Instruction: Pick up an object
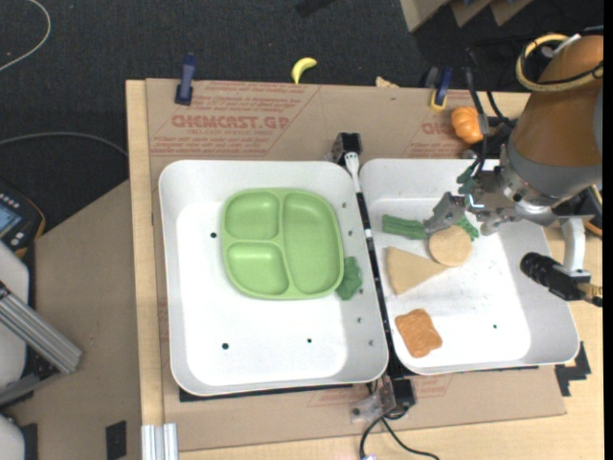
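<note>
Brown bench [239, 123] with two white bins, left [182, 257] and right [536, 338], side by side.

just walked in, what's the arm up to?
The KUKA arm reaches into the right bin, its gripper low over a round tan piece near the bin's back. A green piece lies just left of it, a tan wedge in front, and an orange square piece nearer the front edge. Nothing looks lifted yet. The left bin holds a green divided plate.
</note>
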